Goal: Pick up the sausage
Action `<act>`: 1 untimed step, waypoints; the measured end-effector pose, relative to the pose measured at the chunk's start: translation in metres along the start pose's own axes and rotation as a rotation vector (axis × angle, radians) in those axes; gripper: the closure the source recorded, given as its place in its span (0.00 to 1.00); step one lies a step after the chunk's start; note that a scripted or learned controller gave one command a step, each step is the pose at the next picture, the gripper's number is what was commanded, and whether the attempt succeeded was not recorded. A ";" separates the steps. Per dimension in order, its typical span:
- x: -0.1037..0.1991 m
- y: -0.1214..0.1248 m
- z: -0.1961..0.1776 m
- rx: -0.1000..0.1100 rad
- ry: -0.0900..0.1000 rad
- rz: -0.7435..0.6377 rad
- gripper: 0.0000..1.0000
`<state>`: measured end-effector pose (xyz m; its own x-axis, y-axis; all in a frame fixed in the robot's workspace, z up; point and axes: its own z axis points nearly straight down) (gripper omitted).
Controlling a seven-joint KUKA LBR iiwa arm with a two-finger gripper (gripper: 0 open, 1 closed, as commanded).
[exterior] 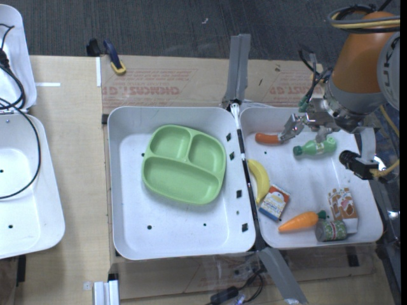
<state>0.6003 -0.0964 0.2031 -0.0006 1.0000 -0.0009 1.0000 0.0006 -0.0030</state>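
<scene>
**Gripper beside the sausage, right bin**

The arm (pixel 365 62) reaches in from the right and hangs over the far part of the right bin (pixel 375 224). Its gripper (pixel 294 129) points left, toward the sausage (pixel 267 138), which lies flat near the bin's far left corner, close to the divider between the bins. The fingertips sit just at the sausage's right end; whether they touch it cannot be told. The jaws look slightly parted, but the view is too small and cluttered to tell how far, and nothing is clearly seen between them.

Just right of the sausage, under the wrist, lies a green bottle (pixel 315 147) on its side. A banana (pixel 258 178) curves along the bin's left wall. Beside it, toward the near side, is a small box (pixel 274 203), tilted. A carrot (pixel 298 222) lies near the front wall, its leafy end touching a can (pixel 332 229) on its side. A carton (pixel 342 203) lies just behind the can.

The left bin (pixel 127 221) holds a green plate (pixel 184 164) with three compartments, set a little toward the far side.
</scene>
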 end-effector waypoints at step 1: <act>-0.002 0.047 0.057 -0.001 0.000 0.072 0.00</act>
<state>0.6476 -0.0985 0.1456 0.0716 0.9974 -0.0009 0.9974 -0.0716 -0.0017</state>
